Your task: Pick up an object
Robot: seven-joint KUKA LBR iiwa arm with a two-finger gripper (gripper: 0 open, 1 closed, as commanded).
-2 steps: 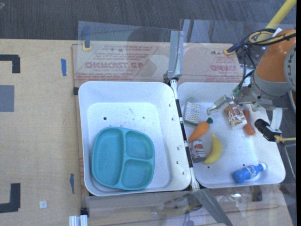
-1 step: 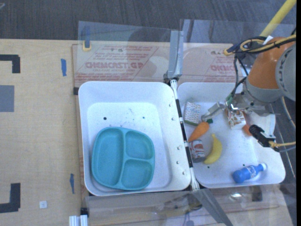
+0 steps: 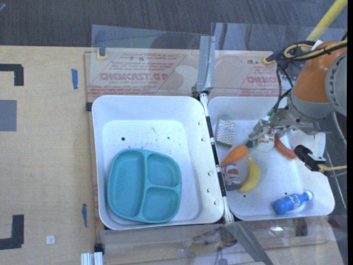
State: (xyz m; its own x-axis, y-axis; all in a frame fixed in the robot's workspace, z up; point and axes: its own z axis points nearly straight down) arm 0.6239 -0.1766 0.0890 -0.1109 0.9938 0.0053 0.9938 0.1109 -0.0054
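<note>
Reaching in from the right, the grey arm with the orange band (image 3: 311, 81) positions its two-finger gripper (image 3: 266, 132) low over the far part of the right white bin (image 3: 320, 203); whether it is released or clenched cannot be told. Near it lie an orange carrot (image 3: 235, 154), a yellow banana (image 3: 251, 175), a small can (image 3: 232, 175) and a blue plastic bottle (image 3: 291, 202). A teal compartment tray (image 3: 144, 186) sits in the left white bin (image 3: 110, 120).
</note>
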